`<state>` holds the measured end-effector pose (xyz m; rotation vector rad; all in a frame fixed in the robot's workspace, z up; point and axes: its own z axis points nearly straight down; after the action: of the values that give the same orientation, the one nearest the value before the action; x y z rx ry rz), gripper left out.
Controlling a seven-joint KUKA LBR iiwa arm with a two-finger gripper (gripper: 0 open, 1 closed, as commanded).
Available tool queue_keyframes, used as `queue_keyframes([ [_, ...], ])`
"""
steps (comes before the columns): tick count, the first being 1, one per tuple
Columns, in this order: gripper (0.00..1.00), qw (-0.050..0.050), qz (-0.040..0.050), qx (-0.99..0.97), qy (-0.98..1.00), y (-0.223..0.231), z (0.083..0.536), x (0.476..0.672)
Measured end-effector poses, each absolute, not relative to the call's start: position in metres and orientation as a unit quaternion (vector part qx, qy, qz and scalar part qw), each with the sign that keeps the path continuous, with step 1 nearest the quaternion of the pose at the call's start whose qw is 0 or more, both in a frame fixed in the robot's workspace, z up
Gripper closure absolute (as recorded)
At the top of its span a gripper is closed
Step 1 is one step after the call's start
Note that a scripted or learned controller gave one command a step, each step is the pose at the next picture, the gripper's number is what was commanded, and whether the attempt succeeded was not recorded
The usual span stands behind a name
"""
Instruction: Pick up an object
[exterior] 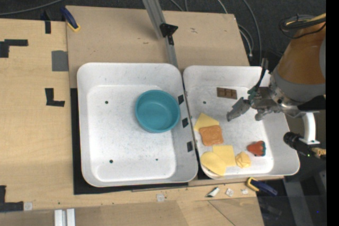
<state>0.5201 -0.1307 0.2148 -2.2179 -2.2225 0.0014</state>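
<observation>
On the bench sit 2 white bins: the left bin holds a blue bowl, and the right bin holds a brown chocolate piece, an orange waffle, yellow cheese slices, a small yellow lump and a red piece. The end effector hangs over the right bin, right of the waffle and below the chocolate piece, with its 2 fingers spread apart and nothing between them.
</observation>
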Motion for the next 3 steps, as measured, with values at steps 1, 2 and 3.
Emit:
queue_keyframes([
  [1, 0.0, 0.001, 0.0006, -0.706, -0.708, -0.131, 0.215, 0.52],
  [2, 0.0, 0.003, 0.0022, -0.707, -0.707, -0.132, 0.171, 0.521],
  [3, 0.0, 0.003, 0.0024, -0.706, -0.708, -0.123, 0.111, 0.523],
])
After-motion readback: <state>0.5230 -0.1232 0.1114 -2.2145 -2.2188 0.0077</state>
